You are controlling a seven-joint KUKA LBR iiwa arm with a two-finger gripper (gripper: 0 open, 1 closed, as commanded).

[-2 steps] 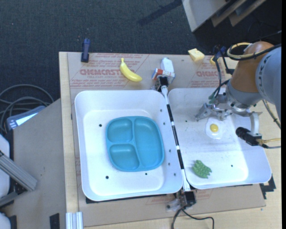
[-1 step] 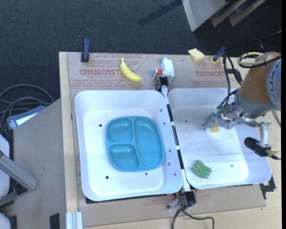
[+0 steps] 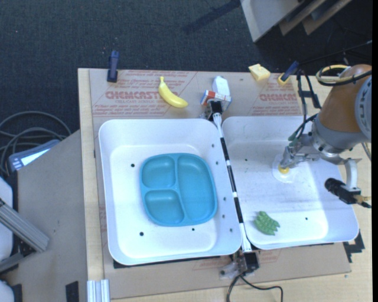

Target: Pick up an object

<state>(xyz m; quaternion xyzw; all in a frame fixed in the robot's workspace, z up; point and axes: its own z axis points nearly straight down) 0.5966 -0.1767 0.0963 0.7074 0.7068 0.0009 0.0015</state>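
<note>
My bench (image 3: 94,177), a pale wooden board printed with red lettering, stands on dark carpeted floor (image 3: 118,29). Left of the bench, grey cables (image 3: 23,133) coil on the carpet beside a grey metal bar (image 3: 23,227) lying at a slant. Beyond the bench's far right corner, a pale boxlike piece of furniture (image 3: 283,15) throws a shadow across the carpet. Lighting is even and soft.

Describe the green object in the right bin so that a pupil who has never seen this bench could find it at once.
Start at the right bin, the one the arm reaches into. Near its front edge, close to the divider, lies the green object, small and knobbly. The yellow item under the gripper sits farther back.
</note>
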